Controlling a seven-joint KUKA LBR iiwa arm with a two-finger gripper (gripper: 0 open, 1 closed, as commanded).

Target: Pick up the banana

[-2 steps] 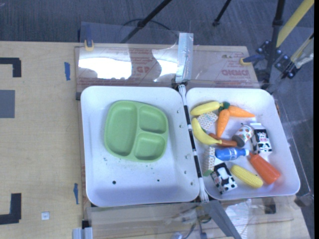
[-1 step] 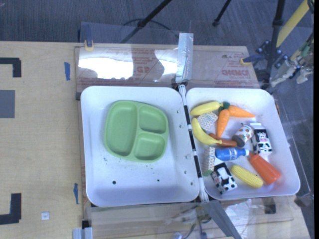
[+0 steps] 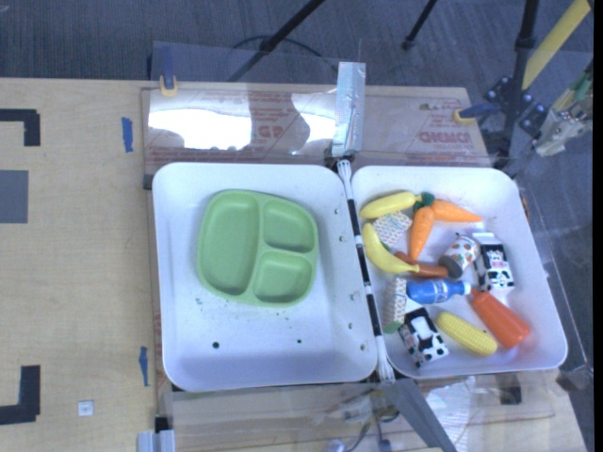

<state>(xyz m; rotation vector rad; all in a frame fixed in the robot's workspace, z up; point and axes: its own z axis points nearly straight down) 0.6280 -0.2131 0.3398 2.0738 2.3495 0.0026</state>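
1. Bright, even light from overhead on both white bins point(image 3: 170, 252), shadows faint.
2. Strong glare streaks the clear panel point(image 3: 245, 121) behind them.
3. Overall soft, slightly grainy; small toy details smear.
4. Dark floor point(image 3: 94, 17) beyond stays dim.

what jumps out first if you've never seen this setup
The green divided plate sits alone in the left bin. The right bin is crowded with toy food: a banana near its left wall, two carrots beside it, and an ear of corn nearer the front.
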